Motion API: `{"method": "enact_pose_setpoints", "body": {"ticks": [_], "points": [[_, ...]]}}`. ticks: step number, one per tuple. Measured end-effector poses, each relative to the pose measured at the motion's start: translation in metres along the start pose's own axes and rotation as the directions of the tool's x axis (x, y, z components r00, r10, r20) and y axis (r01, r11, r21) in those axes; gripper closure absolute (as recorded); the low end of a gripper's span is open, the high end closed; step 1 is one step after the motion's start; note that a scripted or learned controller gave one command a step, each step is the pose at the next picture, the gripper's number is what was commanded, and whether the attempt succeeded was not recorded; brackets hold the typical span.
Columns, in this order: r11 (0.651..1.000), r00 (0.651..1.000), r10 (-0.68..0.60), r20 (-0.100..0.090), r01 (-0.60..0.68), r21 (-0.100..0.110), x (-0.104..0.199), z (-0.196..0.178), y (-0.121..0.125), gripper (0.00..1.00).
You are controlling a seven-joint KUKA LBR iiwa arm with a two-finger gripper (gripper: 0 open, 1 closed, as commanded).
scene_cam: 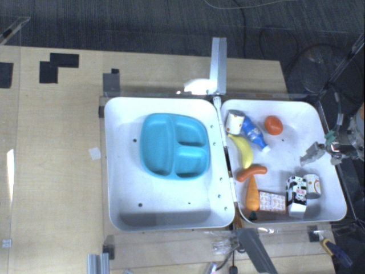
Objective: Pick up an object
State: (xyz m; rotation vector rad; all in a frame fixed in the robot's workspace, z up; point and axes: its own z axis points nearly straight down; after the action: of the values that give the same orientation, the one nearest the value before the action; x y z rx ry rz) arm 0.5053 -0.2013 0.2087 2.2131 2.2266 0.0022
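Currently the gripper [312, 152] hovers at the right bin's [296, 106] three o'clock edge, carrying nothing visible.
Whether its fingers are open or closed cannot be told from this blurred view. Nearest it, toward seven o'clock, stands a boxy cow-patterned carton [296, 193] beside a small cup [312, 185]. Well apart toward nine o'clock lie a curved yellow banana [243, 149], long axis twelve-to-six, a smooth sausage [251, 172] and a tapering carrot [252, 194]. The left bin [125, 170] holds a glossy blue divided tray [174, 145].

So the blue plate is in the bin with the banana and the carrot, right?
Not quite. The camera view shows the blue plate alone in the left bin. The banana and the carrot lie in the right bin, with the other small things.
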Motion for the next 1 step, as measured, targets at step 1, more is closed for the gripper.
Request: {"method": "enact_pose_setpoints", "body": {"ticks": [1], "points": [[0.954, 0.954, 0.299, 0.000, -0.299, -0.001, -0.0043, 0.0223, -0.0159, 0.00]]}}
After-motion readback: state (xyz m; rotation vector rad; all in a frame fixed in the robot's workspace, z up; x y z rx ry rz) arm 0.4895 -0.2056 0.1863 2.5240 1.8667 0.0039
